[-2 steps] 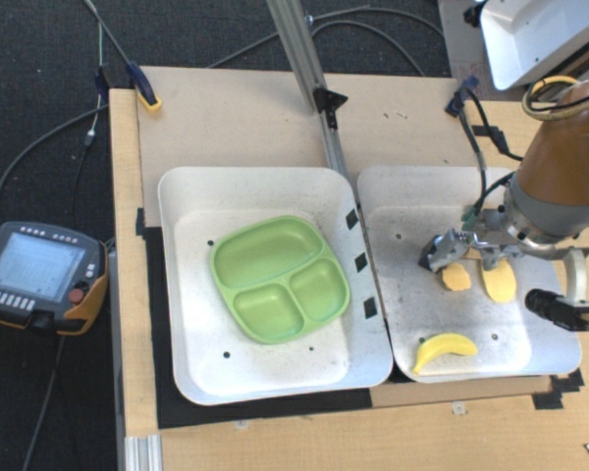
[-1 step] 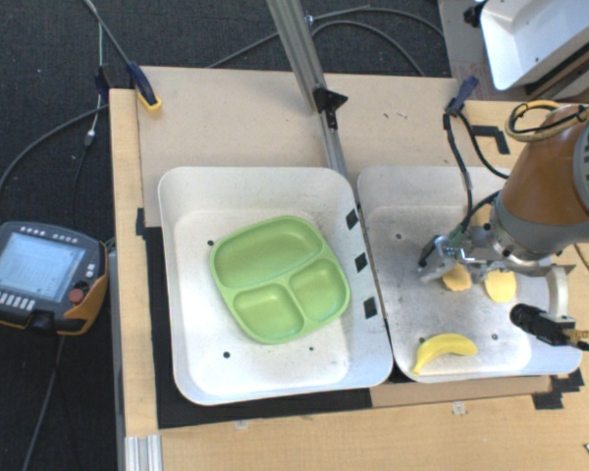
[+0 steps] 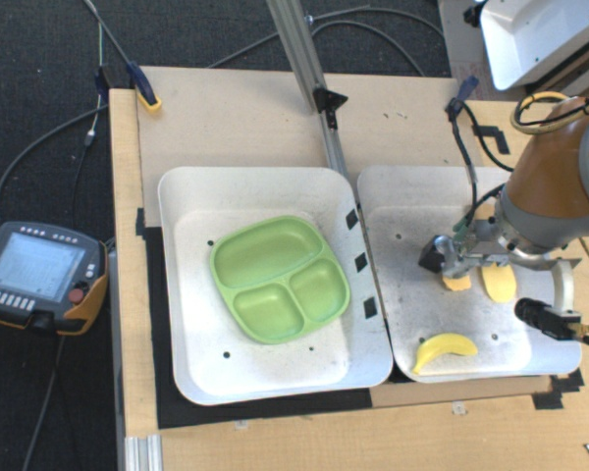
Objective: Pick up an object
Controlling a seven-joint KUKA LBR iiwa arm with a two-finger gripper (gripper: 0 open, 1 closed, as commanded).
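Note:
In the right bin (image 3: 412,292) lie three yellow things: a banana (image 3: 445,349) near the front edge, a small yellow-orange piece (image 3: 457,283) and a yellow oval piece (image 3: 500,282) further right. My gripper (image 3: 452,262) hangs low over the small piece, right at its upper edge. The wrist hides the fingers, and no object shows between them. The arm, with its orange band (image 3: 555,170), comes in from the right.
The left bin (image 3: 182,292) holds a green three-compartment plate (image 3: 280,277). A metal pole (image 3: 304,57) slants up behind the bins. A teach pendant (image 3: 39,278) lies on the floor at left. A black connector (image 3: 545,317) juts from the arm over the right bin.

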